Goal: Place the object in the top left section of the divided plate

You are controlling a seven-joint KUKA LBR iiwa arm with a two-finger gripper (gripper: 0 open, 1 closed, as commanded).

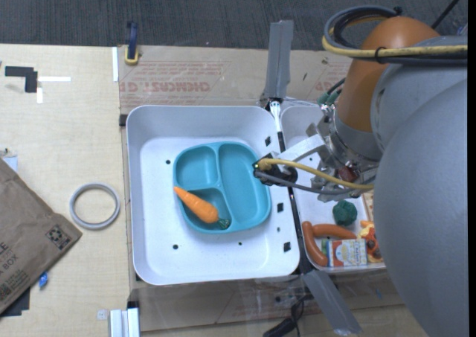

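Note:
A blue divided plate (245, 183) sits in the middle of the left white bin (149, 179). An orange carrot (197, 206) lies in the plate's near-left section, with its thin end over the left rim and its green stub toward the plate's front. The top left section (195, 165) holds nothing. My gripper (321, 179) hangs over the wall between the two bins, just right of the plate, with most of it hidden under the wrist. I see nothing held in it.
The right bin (297, 116) lies mostly under the arm. In it are a green broccoli-like piece (344, 213), a red sausage (321, 241) and a small carton (348, 254). A grey ring (94, 204) and a brown paper bag (26, 239) lie on the bench to the left.

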